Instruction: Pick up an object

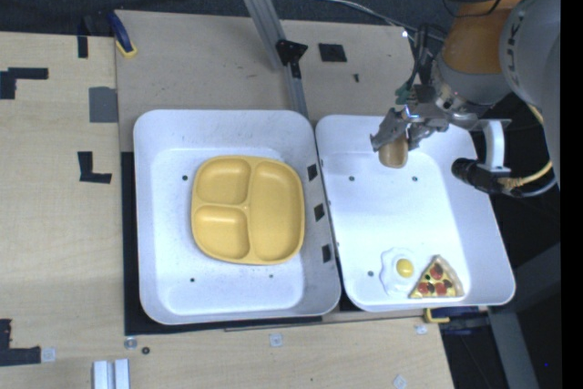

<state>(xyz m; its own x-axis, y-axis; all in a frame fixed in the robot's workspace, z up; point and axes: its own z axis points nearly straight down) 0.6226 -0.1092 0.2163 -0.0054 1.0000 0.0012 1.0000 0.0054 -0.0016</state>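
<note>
My gripper [397, 141] hangs over the far part of the right bin [474, 223], reaching in from the right. A small tan-brown rounded object [393, 156] sits between its fingers, and the gripper is shut on it. At the near end of the same bin lie a toy fried egg [399, 270] and, just right of it, a toy pizza slice [436, 280]. A yellow divided plate [248, 209] lies in the middle of the left bin [164, 223].
A grey pole [260, 0] slants down to the bench just behind the gap between the bins. The arm's black cable and white bracket [492, 161] hang over the right bin's right rim. Tape marks dot the wooden bench at left.
</note>
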